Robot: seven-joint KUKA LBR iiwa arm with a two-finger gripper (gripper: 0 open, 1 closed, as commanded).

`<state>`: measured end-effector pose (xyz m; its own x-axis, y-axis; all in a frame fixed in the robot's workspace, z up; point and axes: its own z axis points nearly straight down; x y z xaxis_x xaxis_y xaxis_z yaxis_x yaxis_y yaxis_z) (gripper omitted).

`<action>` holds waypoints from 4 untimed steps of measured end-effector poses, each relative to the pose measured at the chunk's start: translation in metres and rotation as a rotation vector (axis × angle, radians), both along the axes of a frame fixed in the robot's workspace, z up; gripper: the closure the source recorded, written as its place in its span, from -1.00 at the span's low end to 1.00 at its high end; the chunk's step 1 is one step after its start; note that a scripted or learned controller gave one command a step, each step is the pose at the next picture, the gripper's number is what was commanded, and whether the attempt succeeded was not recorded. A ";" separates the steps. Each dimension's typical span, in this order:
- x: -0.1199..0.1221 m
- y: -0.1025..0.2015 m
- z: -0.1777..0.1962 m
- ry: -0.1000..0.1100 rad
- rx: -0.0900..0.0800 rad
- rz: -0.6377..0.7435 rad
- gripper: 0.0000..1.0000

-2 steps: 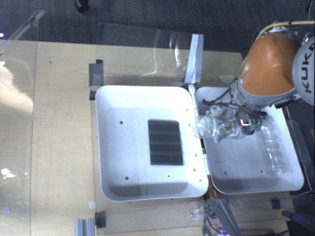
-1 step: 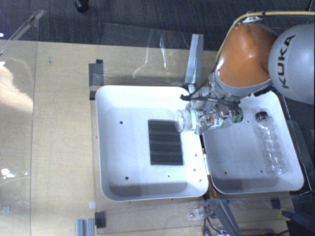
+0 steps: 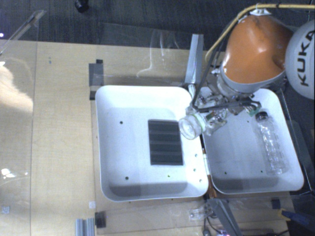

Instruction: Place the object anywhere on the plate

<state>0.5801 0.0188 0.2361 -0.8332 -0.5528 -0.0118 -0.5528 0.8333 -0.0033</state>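
1. A small clear jar with a greenish ring at its neck hangs over the seam where the two bins meet, tipped so its round mouth faces the left bin.
2. The pincer is clenched on the jar's far end, its dark linkage spread just above and to the right of it.
3. The plate, a dark ribbed rectangle, lies flat near the middle of the left bin, just left of and below the jar, not touching it.
4. Bare white floor rings the plate on all sides, widest toward the bin's left wall and front corner.
5. The right bin holds a clear plastic bottle with a dark cap, lying lengthwise close to the right wall; the rest of that floor is bare.
6. The arm, orange-domed and grey, covers the right bin's back edge.
7. Both bins sit on a pale wooden desk, with a wide open stretch to the left under a clear sheet.
8. Dark carpet lies beyond the desk's far edge.
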 end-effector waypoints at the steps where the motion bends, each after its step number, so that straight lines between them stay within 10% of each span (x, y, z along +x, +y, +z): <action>1: 0.030 0.059 -0.050 0.002 0.000 0.246 1.00; 2: 0.054 0.092 -0.049 0.000 -0.001 0.343 1.00; 3: 0.054 0.091 -0.049 0.000 -0.001 0.343 -1.00; 4: 0.061 0.155 0.083 -0.005 0.000 0.353 -1.00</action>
<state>0.6407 0.1736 0.3193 -0.5906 -0.8068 -0.0152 -0.8069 0.5907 -0.0069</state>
